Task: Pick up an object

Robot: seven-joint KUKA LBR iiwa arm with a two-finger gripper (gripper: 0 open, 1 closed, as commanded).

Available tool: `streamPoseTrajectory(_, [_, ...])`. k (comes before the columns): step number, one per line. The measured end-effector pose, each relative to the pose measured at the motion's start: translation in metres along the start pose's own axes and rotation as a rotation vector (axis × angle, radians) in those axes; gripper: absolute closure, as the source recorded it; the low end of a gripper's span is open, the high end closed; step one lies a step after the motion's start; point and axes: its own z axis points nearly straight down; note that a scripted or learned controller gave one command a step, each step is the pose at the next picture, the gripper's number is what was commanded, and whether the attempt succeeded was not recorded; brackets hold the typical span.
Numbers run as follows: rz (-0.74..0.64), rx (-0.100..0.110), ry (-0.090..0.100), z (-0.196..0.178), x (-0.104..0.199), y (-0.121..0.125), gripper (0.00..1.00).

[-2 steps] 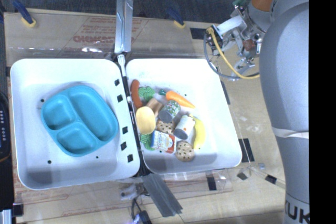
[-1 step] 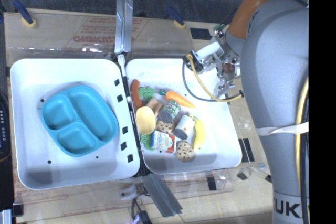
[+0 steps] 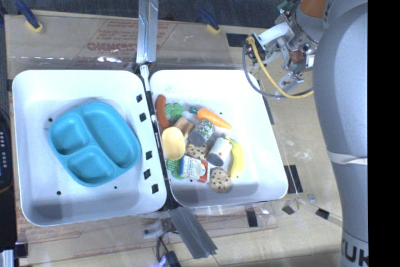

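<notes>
Meanwhile the gripper (image 3: 289,62), its state impossible to tell, hangs beyond the right bin's (image 3: 265,134) far-right corner, with the carrot (image 3: 214,117) down-left inside it, long axis crosswise.

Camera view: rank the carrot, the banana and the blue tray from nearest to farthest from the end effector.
1. Carrot, upper middle of the right bin, nearest the end effector.
2. Banana, lower down by that bin's right side.
3. Blue tray, in the left bin, farthest.
</notes>
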Motion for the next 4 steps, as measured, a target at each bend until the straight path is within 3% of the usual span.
streamPoseTrajectory(1, [-0.001,0.004,-0.008,0.005,-0.001,-0.001,0.0])
streamPoseTrajectory(2, [0.001,0.01,-0.019,0.116,0.007,-0.029,0.0])
streamPoseTrajectory(3, [0.002,0.002,-0.005,0.065,0.007,0.0,0.0])
streamPoseTrajectory(4, [0.002,0.0,-0.001,-0.026,0.009,-0.003,0.0])
